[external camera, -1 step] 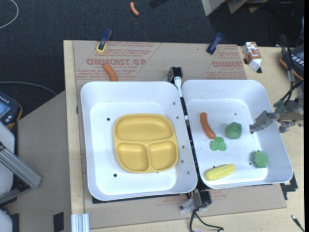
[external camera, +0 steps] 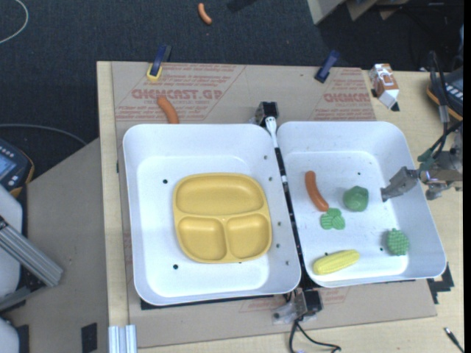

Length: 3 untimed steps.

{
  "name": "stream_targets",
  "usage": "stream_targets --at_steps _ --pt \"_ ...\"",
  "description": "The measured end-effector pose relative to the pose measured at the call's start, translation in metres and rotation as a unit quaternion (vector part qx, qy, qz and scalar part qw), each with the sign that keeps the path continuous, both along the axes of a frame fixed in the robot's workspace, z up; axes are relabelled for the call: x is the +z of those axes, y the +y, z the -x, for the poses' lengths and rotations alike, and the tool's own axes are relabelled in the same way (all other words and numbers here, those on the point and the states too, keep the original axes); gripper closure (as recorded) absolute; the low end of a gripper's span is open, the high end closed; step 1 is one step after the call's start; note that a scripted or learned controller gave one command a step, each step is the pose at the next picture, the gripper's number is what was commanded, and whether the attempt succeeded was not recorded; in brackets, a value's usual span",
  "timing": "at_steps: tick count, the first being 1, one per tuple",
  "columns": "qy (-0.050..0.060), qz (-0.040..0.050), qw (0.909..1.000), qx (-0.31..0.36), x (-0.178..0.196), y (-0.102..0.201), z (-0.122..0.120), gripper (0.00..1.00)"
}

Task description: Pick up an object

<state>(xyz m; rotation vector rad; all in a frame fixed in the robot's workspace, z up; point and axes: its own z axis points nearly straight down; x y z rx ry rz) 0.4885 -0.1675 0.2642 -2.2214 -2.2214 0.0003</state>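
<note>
Over the right bin's (external camera: 412,153) right edge our gripper (external camera: 391,188) hovers, grip unclear; we judge approach underway, next descending onto the green ball (external camera: 356,198).

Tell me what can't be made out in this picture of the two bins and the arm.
- End effector, camera view: small and dark over the right bin; whether it grips anything is unclear.
- Arm: cut off by the right edge.
- Small box on the bench: print too small to read.
- Device at the left edge: cut off.
- Green toys: too small to name for sure.
</note>
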Motion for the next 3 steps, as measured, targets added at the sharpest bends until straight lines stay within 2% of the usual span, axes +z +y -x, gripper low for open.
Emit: stream_targets --at_steps 1,2,3 --pt "0.003 -0.0012 1.0000 0.000 -0.050 -0.005 -0.008 0.00" --pt "0.004 -0.0016 1.0000 -0.001 -0.107 -0.008 0.002 0.00" --pt "0.003 -0.0019 1.0000 0.000 -0.163 0.002 -0.003 0.00"
